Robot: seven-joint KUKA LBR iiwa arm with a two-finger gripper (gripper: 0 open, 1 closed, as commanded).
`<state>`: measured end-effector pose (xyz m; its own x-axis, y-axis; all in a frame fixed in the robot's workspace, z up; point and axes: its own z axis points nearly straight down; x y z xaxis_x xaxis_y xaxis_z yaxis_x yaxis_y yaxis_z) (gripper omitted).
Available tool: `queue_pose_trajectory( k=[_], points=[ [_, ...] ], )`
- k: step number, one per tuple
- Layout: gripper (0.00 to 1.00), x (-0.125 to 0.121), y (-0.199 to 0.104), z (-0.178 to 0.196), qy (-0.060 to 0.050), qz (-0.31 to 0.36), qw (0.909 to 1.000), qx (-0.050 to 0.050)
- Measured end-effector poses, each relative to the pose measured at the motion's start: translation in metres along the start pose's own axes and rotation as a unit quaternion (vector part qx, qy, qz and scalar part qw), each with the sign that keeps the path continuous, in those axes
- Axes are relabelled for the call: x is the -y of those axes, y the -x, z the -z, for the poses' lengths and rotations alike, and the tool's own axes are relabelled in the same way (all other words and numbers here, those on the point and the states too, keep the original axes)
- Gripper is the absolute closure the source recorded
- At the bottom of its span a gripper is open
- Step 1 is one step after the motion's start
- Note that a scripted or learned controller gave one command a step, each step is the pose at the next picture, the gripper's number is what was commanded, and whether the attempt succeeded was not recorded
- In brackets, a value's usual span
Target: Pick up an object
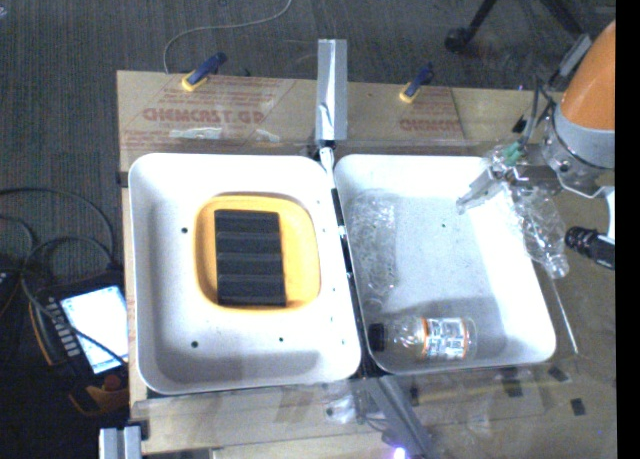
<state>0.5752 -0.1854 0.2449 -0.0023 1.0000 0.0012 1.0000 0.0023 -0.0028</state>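
Note:
My gripper [512, 185] hangs over the far right corner of the right bin [500, 247], below the grey wrist and orange band. A crumpled clear plastic piece [541, 232] reaches down from the gripper across the bin's right rim; I cannot tell whether it is gripped. A clear bottle with an orange label [432, 336] lies on its side near the front wall of the right bin. A second crumpled clear bottle [372, 237] lies along that bin's left wall. In the left bin [160, 277] rests a yellow tray with a black ribbed insert [252, 257].
An upright metal post [330, 87] stands behind the seam between the bins. Two blue-and-yellow clamps [203, 71] hold the wooden board at the back. Cables and a lit tablet [92, 319] lie on the floor to the left.

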Motion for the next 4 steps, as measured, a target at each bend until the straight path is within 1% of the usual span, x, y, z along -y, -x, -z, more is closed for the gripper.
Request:
queue_pose_trajectory(
  k=[1, 2, 3, 4],
  points=[
    [0.00, 0.063, 0.026, 0.010, 0.000, -0.007, 1.0000, 0.001],
    [0.00, 0.084, -0.112, -0.050, -0.001, 0.059, 0.9983, 0.000],
    [0.00, 0.069, -0.054, -0.098, 0.000, 0.028, 0.9996, 0.001],
    [0.00, 0.047, -0.038, -0.090, 0.001, 0.047, 0.9989, 0.000]
  ],
)
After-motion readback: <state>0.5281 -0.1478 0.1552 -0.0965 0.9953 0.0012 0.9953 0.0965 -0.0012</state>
